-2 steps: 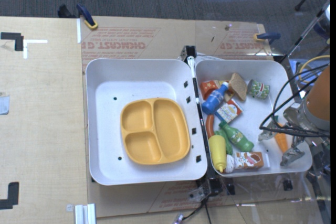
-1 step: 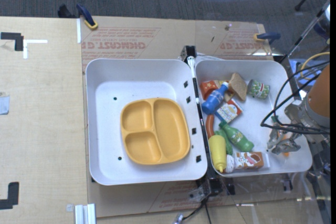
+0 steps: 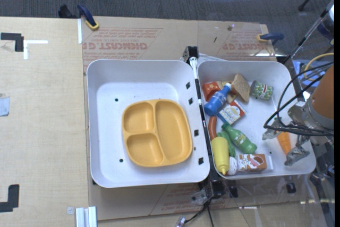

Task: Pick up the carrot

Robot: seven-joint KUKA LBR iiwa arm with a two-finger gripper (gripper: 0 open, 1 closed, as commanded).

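Observation:
The carrot (image 3: 285, 141), a short orange piece, lies on the floor of the right bin (image 3: 276, 69) close to its right wall. My gripper (image 3: 283, 145) reaches in from the right and is low over it. Its fingers are open and stand on either side of the carrot, one fingertip (image 3: 270, 134) to the upper left and the other to the lower right. The carrot lies in the gap between them; whether either finger touches it is unclear.
Left of the carrot are a green bottle (image 3: 240, 140), a yellow bottle (image 3: 220, 154), a red carton (image 3: 251, 162), a blue bottle (image 3: 215, 101), a bread slice (image 3: 240, 87) and a green can (image 3: 261, 90). The left bin (image 3: 101, 130) holds a yellow divided plate (image 3: 156, 132).

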